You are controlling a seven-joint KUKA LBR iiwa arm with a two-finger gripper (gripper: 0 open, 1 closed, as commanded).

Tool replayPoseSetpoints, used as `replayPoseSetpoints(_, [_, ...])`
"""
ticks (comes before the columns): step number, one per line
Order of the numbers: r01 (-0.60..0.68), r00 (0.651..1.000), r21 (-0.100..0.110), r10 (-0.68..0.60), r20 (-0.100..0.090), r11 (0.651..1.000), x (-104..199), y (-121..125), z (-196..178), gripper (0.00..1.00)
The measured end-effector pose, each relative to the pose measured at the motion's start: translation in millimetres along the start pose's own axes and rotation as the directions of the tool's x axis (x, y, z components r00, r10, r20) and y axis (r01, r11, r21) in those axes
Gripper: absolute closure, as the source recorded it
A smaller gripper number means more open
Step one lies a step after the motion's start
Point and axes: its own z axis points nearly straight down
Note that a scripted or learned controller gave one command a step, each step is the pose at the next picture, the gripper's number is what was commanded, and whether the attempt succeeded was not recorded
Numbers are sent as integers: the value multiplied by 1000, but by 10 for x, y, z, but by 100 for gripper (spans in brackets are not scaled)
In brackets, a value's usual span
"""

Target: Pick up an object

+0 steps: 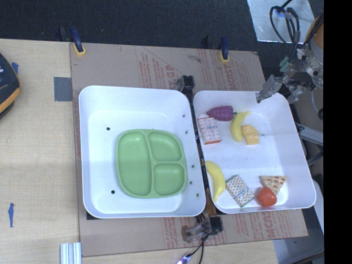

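Left bin point(91, 147): holds one green divided plate point(150, 162), lying flat.
Right bin point(297, 147): purple eggplant point(220, 113), pink carton point(209, 130), small banana point(237, 125), yellow block point(250, 134), large banana point(216, 179), patterned box point(240, 190), pizza slice point(273, 182), tomato point(266, 197).
Gripper point(268, 89): at the right bin's far right corner, above the rim; grasp state cannot be determined.

Position: fixed above bench point(33, 164), slanted downward.
Coverage: left bin point(88, 147) and right bin point(294, 147), both whole.
Arm entry: right edge, gripper point(269, 89) apparently over the right bin's far corner.
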Motion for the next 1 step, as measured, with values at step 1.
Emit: replayPoseSetpoints(1, [2,1000,3,-2,0,1000,107,257,992,0])
